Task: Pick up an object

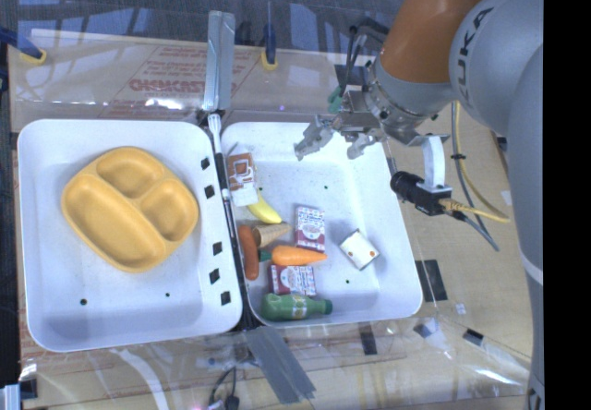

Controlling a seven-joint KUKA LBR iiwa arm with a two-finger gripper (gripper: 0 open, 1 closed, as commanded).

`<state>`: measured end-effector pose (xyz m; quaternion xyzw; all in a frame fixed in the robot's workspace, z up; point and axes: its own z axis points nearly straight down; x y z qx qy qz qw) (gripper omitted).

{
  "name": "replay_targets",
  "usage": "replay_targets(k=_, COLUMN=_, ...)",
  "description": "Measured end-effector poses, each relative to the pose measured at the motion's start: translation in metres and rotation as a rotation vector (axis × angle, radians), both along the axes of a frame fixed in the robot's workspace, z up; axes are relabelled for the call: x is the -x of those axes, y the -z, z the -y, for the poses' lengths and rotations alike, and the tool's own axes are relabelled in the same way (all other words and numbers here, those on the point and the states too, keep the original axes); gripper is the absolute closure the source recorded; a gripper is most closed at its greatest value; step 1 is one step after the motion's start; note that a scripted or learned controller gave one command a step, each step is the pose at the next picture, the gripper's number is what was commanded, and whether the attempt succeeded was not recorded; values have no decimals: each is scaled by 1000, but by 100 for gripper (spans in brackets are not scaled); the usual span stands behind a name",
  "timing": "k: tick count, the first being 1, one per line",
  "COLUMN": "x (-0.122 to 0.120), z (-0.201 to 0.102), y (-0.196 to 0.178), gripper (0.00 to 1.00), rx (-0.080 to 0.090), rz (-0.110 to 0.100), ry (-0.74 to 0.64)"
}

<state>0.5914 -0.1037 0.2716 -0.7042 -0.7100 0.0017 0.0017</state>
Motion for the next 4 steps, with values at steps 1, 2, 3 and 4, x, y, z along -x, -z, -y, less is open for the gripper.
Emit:
replay_targets(k=1, x=58, z=-41, y=79, gripper=0, rx=-1, rz=0, ry=-161)
replay_targets(k=2, x=62, z=-45, y=81, gripper=0, rx=-2, rz=-2, ry=-248)
replay_targets(k=3, x=84, z=-6, y=175, gripper=0, rx=0, rz=12, ry=-195)
replay_targets(k=4, x=39, z=-38, y=80, gripper=0, rx=-1, rz=3, ry=-135)
